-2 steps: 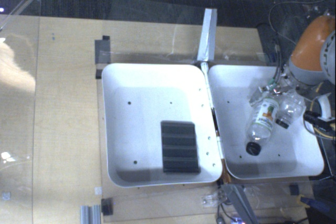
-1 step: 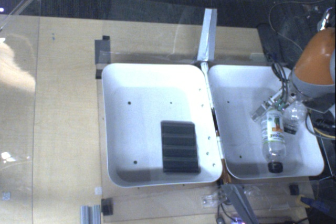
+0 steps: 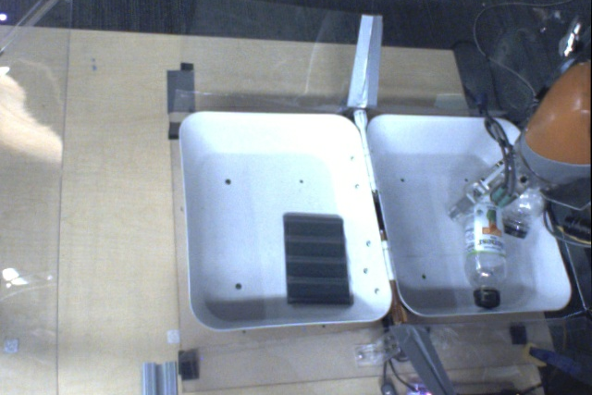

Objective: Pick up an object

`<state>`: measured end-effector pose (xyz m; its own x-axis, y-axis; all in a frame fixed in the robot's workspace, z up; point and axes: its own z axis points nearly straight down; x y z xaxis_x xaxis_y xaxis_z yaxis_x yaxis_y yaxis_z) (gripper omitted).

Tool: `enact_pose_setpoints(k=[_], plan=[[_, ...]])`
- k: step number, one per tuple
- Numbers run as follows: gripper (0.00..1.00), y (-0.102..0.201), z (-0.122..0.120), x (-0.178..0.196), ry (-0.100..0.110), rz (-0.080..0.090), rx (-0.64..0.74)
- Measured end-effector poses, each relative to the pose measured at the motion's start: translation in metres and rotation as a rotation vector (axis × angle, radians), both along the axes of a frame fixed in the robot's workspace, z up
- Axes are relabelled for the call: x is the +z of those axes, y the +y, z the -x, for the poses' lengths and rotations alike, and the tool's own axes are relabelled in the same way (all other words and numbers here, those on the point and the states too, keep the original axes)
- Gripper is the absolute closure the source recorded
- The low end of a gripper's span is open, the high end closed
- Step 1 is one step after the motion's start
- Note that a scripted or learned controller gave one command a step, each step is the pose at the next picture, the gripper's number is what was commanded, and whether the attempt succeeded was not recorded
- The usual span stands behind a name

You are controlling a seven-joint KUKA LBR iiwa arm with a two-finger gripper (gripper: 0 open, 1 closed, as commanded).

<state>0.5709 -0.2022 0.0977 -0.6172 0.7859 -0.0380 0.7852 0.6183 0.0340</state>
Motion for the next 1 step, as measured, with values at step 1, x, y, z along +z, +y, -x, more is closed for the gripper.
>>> enact_pose_setpoints(k=[1], plan=[[0.00,-0.0010,-0.0135,-0.0079,0.038,-0.004,0.130]])
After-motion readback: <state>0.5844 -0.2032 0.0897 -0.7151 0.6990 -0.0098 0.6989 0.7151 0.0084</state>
